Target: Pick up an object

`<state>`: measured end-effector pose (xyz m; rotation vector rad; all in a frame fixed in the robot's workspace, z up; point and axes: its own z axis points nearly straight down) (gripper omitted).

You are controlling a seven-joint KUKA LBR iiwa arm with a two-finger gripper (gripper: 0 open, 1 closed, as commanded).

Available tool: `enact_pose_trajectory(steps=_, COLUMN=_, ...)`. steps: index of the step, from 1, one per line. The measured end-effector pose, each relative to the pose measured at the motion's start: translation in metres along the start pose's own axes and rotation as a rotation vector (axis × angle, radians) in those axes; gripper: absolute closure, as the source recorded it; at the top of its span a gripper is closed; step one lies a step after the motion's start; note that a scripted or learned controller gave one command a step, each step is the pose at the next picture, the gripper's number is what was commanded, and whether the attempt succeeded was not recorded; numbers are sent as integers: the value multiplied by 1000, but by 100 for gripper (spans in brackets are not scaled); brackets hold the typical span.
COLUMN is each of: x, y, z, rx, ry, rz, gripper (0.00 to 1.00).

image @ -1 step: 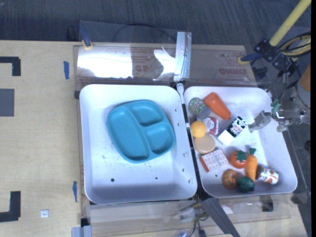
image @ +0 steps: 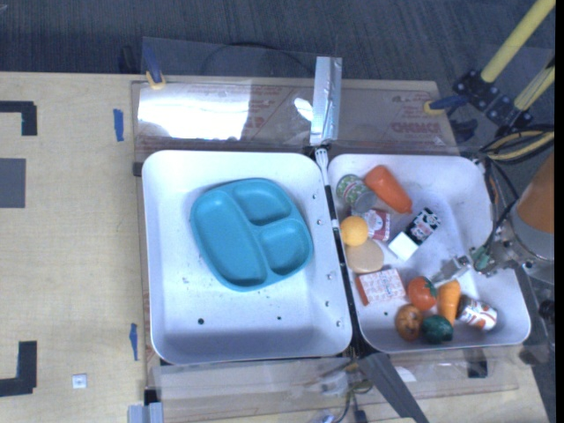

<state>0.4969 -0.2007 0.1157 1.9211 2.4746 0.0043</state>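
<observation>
The right white bin (image: 458,176) holds several toy foods. Among them are a large orange carrot (image: 388,188), a yellow lemon (image: 353,231), a black-and-white carton (image: 426,225) and a white block (image: 404,247). A red tomato (image: 420,293), a small orange carrot (image: 449,300) and a red-and-white can (image: 478,315) lie near the front. My gripper (image: 454,270) reaches in from the right, low over the bin. It sits just above the small carrot and the tomato. Nothing shows in its grasp.
A blue divided plate (image: 251,232) lies in the left white bin (image: 176,307). A clear panel (image: 229,113) stands behind the bins. The arm's orange band (image: 538,203) hangs over the right bin's right wall. Yellow bars and cables (image: 507,104) crowd the top right.
</observation>
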Motion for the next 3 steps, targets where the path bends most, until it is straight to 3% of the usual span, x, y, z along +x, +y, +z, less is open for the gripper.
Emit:
enact_pose_trajectory(steps=1, x=45, y=-5, z=29, rx=2, ry=2, rz=-67, gripper=0)
enact_pose_trajectory(steps=2, x=44, y=-3, z=17, rx=-5, ry=-2, rz=-64, gripper=100)
enact_pose_trajectory(steps=3, x=46, y=16, z=-73, rx=1, ry=2, rz=11, gripper=100)
